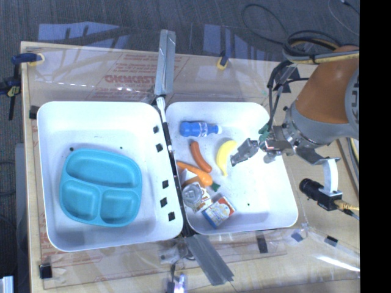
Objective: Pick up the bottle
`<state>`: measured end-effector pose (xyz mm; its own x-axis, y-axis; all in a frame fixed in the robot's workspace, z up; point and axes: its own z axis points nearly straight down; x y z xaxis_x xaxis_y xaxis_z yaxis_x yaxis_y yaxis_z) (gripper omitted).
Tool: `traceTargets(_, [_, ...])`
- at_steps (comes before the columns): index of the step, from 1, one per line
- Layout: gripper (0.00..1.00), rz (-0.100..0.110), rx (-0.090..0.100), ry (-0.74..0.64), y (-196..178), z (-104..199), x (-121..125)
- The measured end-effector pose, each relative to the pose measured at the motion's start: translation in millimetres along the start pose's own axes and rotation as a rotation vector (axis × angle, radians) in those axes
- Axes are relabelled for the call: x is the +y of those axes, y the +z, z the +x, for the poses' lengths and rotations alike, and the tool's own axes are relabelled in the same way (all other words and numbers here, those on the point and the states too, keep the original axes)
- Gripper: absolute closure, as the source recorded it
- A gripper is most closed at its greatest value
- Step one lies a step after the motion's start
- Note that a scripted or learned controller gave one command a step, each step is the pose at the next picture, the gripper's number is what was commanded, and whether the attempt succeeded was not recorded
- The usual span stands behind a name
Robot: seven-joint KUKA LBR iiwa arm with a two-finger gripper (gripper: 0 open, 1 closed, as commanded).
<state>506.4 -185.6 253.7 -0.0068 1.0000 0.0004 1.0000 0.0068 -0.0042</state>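
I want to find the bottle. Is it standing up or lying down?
Lying down. The blue bottle rests on its side in the right bin, above the sausage.

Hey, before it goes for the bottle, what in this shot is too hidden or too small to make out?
- Gripper, camera view: too small and dark to tell whether it is open or shut.
- Bottle: label too small to read.
- Carton: print blurred.
- Crumpled clear item: identity unclear; glare and clutter.
- Arm: cut off at the right.
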Motion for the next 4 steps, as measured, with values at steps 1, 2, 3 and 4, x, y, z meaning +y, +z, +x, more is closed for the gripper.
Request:
traceTargets(1, [0.00,0.000,-0.001,0.013,49,3,81])
traceTargets(2, [0.00,0.001,0.000,0.043,155,24,126])
traceTargets(3, [0.00,-0.003,0.000,0.033,161,46,152])
traceTargets(4, [1.00,0.006,0.000,0.028,154,47,150])
